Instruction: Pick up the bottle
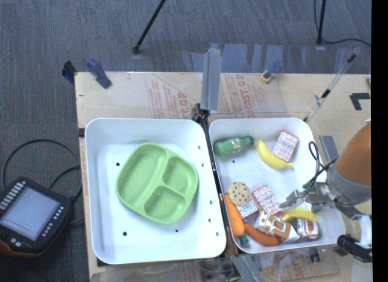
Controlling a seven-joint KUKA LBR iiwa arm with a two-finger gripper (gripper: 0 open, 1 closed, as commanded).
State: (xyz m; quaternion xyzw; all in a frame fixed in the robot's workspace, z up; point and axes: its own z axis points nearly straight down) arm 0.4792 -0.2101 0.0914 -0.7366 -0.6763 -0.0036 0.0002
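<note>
Bottle point(233, 145) untouched as we look, lying on its side at the far left of the right bin point(303, 124), long axis roughly across the bin, cap toward the banana point(272, 156). Our gripper point(301, 196) hovers well apart, near the front clutter; we cannot tell how it is set, so the whole pickup remains.

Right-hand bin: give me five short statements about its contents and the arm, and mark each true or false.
1. The green bottle lies on its side near the right bin's far left corner. True.
2. The pincer holds the bottle. False: it sits over the bin's near right part, far from the bottle.
3. Two bananas are in the bin, one right of the bottle. True.
4. The green divided plate shares the bottle's bin. False: it is in the left bin.
5. A carrot lies near the cookie. True.
</note>
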